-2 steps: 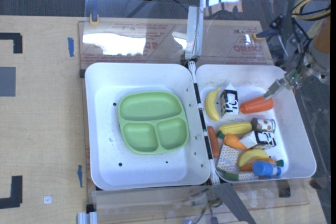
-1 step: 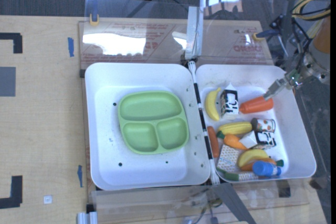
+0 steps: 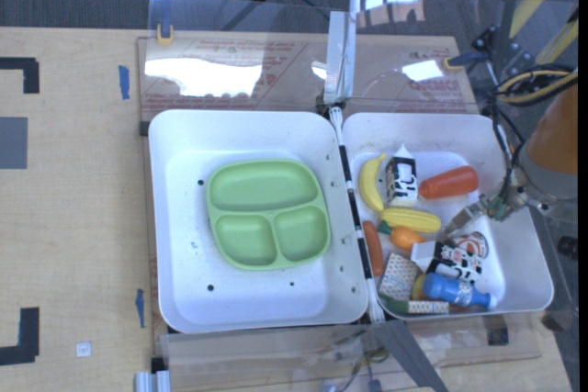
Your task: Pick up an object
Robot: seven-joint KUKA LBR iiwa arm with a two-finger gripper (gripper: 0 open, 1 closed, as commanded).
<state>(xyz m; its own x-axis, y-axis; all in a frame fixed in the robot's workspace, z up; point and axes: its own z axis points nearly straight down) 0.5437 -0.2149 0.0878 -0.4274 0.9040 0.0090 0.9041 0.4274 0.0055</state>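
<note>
Objects: a jumble of small toy foods and packets lies in the right bin point(image 3: 528, 262), filling its near and middle part.
Banana point(image 3: 369, 183): yellow, curved, by the bin's left wall, just beside a small black-and-white carton point(image 3: 401, 178).
Red-orange piece point(image 3: 448, 183): a long rounded shape lying right of the carton, towards the bin's middle.
Corn-like yellow piece point(image 3: 412, 219): lies crosswise below the carton, with a small orange ball point(image 3: 405, 239) touching its lower edge.
Carrot-like stick point(image 3: 371, 249): thin, orange-red, along the left wall.
Near corner: a blue bottle point(image 3: 455, 291) lies on its side beside a cow-patterned carton point(image 3: 462, 258) and a checked packet point(image 3: 397, 273).
Gripper point(image 3: 478, 212): reaches in from the right, low over the right bin, its tip close to the cow-patterned carton and the corn-like piece; nothing is seen between its fingers, and whether they are spread or closed I cannot tell.
Arm point(image 3: 557, 142): blurred orange and grey at the right edge.
Left bin point(image 3: 175, 151): holds a green three-compartment tray point(image 3: 267, 212) lying flat in its middle.
</note>
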